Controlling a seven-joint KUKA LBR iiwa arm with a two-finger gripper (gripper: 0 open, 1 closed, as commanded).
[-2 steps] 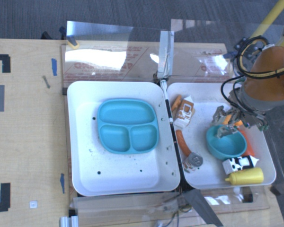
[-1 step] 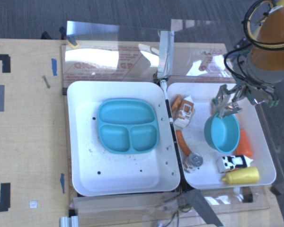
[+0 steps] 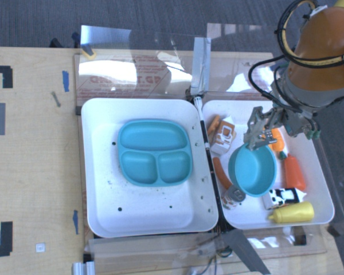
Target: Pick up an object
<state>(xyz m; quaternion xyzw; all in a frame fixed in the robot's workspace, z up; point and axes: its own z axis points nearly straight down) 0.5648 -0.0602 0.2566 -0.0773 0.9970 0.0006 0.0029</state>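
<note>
A blue bowl (image 3: 252, 171) is in the middle of the right bin (image 3: 324, 196), tipped slightly toward the camera. My gripper (image 3: 253, 144) comes down from the arm at the upper right, and its grey fingers (image 3: 251, 135) meet the bowl's far rim, pinching it. The bowl hides part of a red sausage (image 3: 221, 173) and overlaps a small metal piece (image 3: 235, 196) at its near left side.
Around the bowl lie a small brown-and-white carton (image 3: 222, 135), an orange carrot (image 3: 292, 173), a black-and-white toy (image 3: 284, 197) and a yellow bottle (image 3: 291, 212). The left bin (image 3: 97, 153) holds a blue divided plate (image 3: 155, 152). A metal divider (image 3: 199, 67) stands behind the bins.
</note>
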